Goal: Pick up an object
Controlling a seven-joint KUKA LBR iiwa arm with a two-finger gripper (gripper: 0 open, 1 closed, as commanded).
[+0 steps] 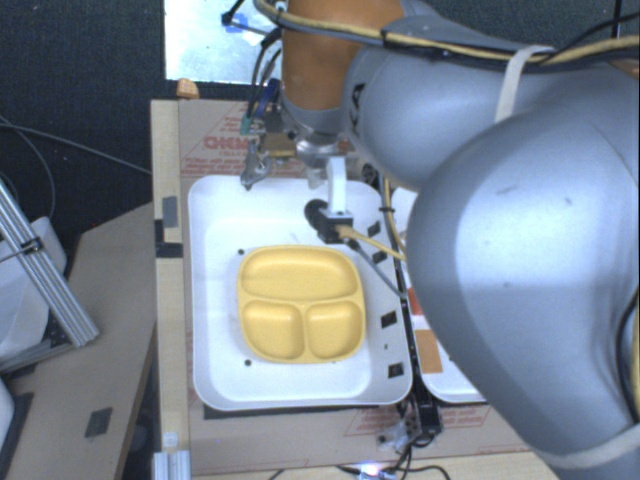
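A yellow plate (pixel 300 303) with three compartments lies flat in the middle of the left white bin (pixel 212 298). My gripper (pixel 252 171) hangs over the far left corner of that bin, behind the plate and well apart from it. Nothing shows in the gripper. The grey arm with its orange band (pixel 335 38) reaches in from the right and hides most of the right bin (pixel 448 383).
Both bins rest on a cardboard sheet (pixel 215 143) on the bench. A small orange-brown patch (pixel 427 350) shows at the left side of the right bin, half hidden by the arm. Bare white floor surrounds the plate.
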